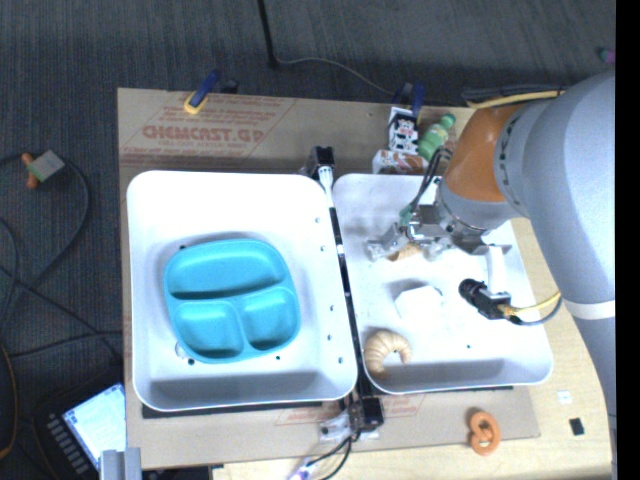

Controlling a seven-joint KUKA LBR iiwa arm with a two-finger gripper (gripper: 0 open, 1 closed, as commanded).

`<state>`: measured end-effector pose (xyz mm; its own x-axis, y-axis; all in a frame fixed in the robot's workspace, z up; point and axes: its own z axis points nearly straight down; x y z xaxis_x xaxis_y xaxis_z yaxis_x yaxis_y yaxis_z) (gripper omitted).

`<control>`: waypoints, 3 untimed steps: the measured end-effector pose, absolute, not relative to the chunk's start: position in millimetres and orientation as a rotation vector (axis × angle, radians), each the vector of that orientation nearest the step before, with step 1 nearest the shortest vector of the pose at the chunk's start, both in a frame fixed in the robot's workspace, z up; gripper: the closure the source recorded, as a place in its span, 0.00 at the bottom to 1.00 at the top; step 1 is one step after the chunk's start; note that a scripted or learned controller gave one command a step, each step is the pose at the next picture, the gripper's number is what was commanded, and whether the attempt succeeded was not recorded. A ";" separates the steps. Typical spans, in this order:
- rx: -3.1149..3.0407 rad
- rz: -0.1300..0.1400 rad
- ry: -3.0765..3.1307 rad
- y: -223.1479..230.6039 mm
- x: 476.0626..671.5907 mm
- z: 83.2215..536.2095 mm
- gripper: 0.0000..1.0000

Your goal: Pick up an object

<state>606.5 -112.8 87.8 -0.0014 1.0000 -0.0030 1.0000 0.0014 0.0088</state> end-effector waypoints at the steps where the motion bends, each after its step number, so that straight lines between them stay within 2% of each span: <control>1: 2.211 0.003 2.215 -114.0 606.7 98.1 1.00; 2: 2.229 -0.020 2.236 -154.8 665.2 85.0 1.00; 3: 2.218 -0.001 2.217 -215.2 635.9 201.8 1.00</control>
<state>635.9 -215.2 201.8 0.0004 1.0000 -0.0042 1.0000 -0.0004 0.0030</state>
